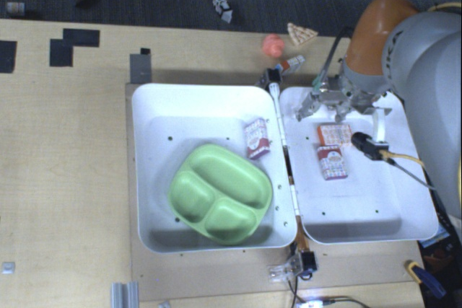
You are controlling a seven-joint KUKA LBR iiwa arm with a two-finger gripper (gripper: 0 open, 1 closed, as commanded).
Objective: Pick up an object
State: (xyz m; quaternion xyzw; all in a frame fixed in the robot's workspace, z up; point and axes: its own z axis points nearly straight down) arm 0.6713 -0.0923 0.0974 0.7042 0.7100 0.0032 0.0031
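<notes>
Risk: the two small cartons in the right bin (375, 198) lie end to end and almost touch, so a descent between them could nudge both and close on neither.
Risk 2: both cartons lie flat on the bin floor. A low, flat box gives little side to squeeze, so it would likely slip out or get pushed toward the bin wall.
Risk 3: the gripper (336, 106) hangs near the far wall of the right bin – a drop straight down from there may land short of the nearest carton.
Gripper: over the far part of the right bin, arm coming in from the right; how far open – cannot tell from this slant.
Held: nothing visible in the gripper, and I can't tell whether it touches the bin floor.
Nearest target: orange-and-white carton (334, 134), just beside the gripper on the near side.
Next target: red-and-white carton (332, 161), just past the first, toward the bin middle.
Left bin (166, 112): green divided plate (220, 191) tilted across the floor, plus a red-and-white box (256, 138) against the right wall, well apart from the gripper.
Progress: pick not yet made, by my read.
</notes>
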